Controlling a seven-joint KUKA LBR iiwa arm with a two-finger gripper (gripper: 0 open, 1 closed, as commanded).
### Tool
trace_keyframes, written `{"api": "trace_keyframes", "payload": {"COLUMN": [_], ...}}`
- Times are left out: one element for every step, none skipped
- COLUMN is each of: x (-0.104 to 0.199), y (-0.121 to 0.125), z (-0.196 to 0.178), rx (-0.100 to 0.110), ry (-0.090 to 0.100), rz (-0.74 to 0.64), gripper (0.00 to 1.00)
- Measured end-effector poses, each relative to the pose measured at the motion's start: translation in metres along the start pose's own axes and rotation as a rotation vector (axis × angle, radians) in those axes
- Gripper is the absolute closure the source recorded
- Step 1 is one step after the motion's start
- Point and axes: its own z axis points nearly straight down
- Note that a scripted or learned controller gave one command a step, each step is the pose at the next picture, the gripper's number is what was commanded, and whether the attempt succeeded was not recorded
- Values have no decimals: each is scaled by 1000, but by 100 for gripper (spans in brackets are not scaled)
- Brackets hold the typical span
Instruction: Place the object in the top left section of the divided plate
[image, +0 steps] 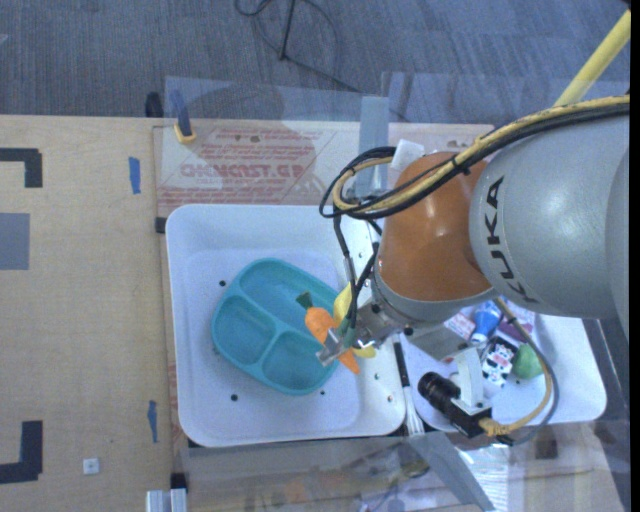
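Two bins: shallow white trays are set side by side on the bench; the left bin (190, 300) carries the plate, and the right bin (585, 385) is largely covered by the arm.
Plate: a teal divided plate (255, 335) is laid tilted in the left bin, with three sections to be made out.
Object: an orange carrot-like piece (320, 322) with a green tip is seen at the plate's right rim, over the section nearest the arm, with more orange showing just below the rim.
Gripper: the gripper (335, 345) is lowered at the plate's right rim, directly at the orange piece; whether the piece is clamped or the tips are parted cannot be told.
Arm: the grey arm (560, 210) with its orange band (430, 240) is reached in from the right.
Other items: small toys (500, 350) are scattered in the right bin, partly hidden.
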Motion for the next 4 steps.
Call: {"api": "trace_keyframes", "payload": {"x": [-1,0,2,4], "y": [1,1,32,34], "z": [-81,-81,-236,-246], "rx": [-4,-4,-6,-9], "ry": [-2,-3,-3,-5], "rz": [-36,-36,-126,-133], "gripper": [100,0,0,100]}}
